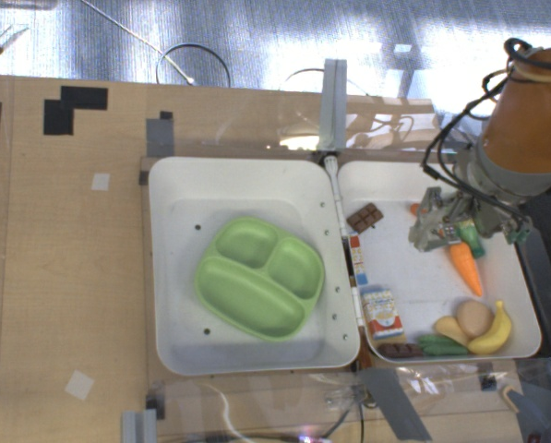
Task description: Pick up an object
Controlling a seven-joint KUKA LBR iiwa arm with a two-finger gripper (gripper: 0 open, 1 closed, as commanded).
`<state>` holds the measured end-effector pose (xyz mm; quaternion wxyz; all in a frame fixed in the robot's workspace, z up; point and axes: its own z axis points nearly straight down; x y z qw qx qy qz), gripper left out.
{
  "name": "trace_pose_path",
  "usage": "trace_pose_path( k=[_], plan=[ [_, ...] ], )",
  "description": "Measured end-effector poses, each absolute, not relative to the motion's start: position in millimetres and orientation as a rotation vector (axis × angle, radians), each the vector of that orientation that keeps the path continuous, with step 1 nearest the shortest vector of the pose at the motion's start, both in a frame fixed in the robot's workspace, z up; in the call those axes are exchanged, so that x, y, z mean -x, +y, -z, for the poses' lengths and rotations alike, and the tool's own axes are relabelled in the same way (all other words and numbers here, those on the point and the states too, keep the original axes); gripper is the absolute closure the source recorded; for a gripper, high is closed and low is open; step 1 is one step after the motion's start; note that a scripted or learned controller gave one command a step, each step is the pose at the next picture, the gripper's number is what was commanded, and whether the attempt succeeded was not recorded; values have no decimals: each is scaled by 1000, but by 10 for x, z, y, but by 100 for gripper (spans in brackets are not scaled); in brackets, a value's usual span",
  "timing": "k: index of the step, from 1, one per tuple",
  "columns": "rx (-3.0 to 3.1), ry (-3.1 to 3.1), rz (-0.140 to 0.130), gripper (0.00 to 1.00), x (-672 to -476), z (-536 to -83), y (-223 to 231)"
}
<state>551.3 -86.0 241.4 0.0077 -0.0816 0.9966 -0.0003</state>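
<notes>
The pincer [438,227] hangs low in the right bin [386,257], down among the toy food, and from where I stand I cannot tell how it is set; the metal parts blur into one grey lump. Nothing is plainly caught in it, so I'd say the pick is not yet made.

Just beside it, on the side toward the arm and a little nearer me, lies the carrot [466,264], its green top tucked close against the pincer's body. They may be touching, but I can't be sure. That looks like the likeliest target. Away from the arm, toward the divider, sits a small brown chocolate piece [365,217]. Farther toward me are a little carton [381,310], a banana [495,330] curled round an egg-like thing [473,317], and something dark green [446,344] at the near rim.

Well beyond the divider, in the left bin [178,340], rests a green divided plate [259,276], far from the action.

By my reckoning the approach is done; closing on something and lifting it clear both remain.
</notes>
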Motion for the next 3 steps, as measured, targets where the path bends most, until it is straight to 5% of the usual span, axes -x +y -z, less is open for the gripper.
trace_pose_path(
  k=[1, 2, 3],
  plan=[
    [47, 3129, -3, 100, -5889, -2643, -272],
    [806, 3032, 0, 100, -5964, -1654, -840],
    [871, 2998, 6, 100, -6682, -2479, -581]
  ],
)
